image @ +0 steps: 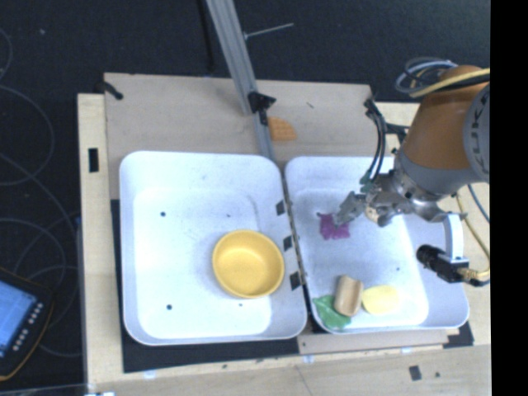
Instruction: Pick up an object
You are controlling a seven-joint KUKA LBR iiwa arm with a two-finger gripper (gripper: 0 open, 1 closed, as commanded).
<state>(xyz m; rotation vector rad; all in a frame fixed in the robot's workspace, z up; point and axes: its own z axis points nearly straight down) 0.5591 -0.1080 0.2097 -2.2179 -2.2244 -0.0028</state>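
Gripper (353, 208) poised beside purple object (334, 227); jaw state indeterminable. Risk: the small, flat item slips aside, yielding an empty grasp.

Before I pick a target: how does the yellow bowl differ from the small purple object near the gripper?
The yellow bowl sits in the left bin; the purple object lies in the right bin. The bowl is far larger, round and open-side up; the purple object is small, flat-looking and irregular. The bowl stands alone, far from the arm, while the purple object lies just beside the gripper. Both rest on a bin floor, unheld.
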